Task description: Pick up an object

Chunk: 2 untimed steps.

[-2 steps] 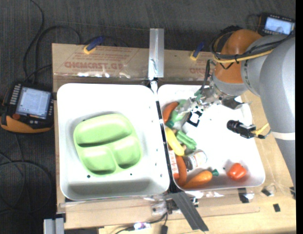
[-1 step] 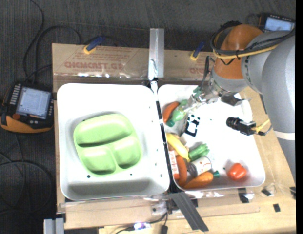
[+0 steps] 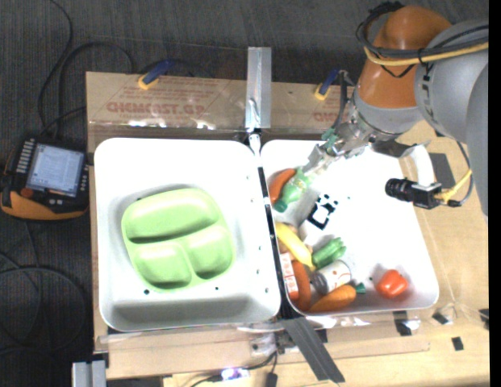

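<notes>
- Gripper [image 3: 315,168] reaches in over upper left part of right bin [image 3: 411,240], tilted down-left; can't tell its state, tip merges with the clutter under it.
- Arm [image 3: 411,63] comes from upper right, orange band above wrist.
- Green bottle [image 3: 294,190] lies just below gripper tip, touching or nearly touching; can't tell which, no grasp visible.
- Orange piece [image 3: 281,181] next to green bottle, against the bin's left wall.
- Yellow banana-like item [image 3: 294,244] along left wall, lower down.
- Green-and-white item [image 3: 329,251] just right of the yellow one.
- Carrot [image 3: 335,298] at bottom edge of right bin.
- Red-orange pepper [image 3: 393,282] near lower right corner, apart from the rest.
- Left bin [image 3: 113,297] holds green divided tray [image 3: 177,234], tilted.
- Handheld pendant [image 3: 44,176] on floor left of bench.
</notes>
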{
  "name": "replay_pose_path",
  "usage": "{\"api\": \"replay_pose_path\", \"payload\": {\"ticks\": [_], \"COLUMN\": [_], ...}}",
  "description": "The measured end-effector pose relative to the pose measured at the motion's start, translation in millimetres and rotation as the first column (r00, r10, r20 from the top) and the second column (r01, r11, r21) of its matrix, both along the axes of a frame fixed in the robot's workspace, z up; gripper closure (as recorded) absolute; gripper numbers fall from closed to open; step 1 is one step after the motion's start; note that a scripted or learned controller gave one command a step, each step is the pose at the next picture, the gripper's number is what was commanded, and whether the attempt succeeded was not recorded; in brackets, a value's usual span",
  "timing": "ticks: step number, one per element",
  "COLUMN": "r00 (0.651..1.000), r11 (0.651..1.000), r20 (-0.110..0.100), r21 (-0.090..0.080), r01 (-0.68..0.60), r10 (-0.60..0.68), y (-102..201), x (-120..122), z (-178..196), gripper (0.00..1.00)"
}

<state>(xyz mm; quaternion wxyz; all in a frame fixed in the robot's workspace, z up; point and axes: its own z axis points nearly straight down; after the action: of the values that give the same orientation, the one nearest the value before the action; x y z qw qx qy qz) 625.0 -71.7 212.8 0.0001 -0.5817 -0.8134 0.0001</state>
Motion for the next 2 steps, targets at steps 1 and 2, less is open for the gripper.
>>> {"api": "replay_pose_path", "payload": {"ticks": [1, 2], "r00": [0.980, 0.917], "r11": [0.980, 0.917], "r20": [0.000, -0.002], "r21": [-0.003, -0.003], "r01": [0.199, 0.400], "r10": [-0.199, -0.400], "y": [7.1, 42.8], "x": [43.6, 25.1], "z": [35.2, 24.5], "gripper": [1.00, 1.00]}}
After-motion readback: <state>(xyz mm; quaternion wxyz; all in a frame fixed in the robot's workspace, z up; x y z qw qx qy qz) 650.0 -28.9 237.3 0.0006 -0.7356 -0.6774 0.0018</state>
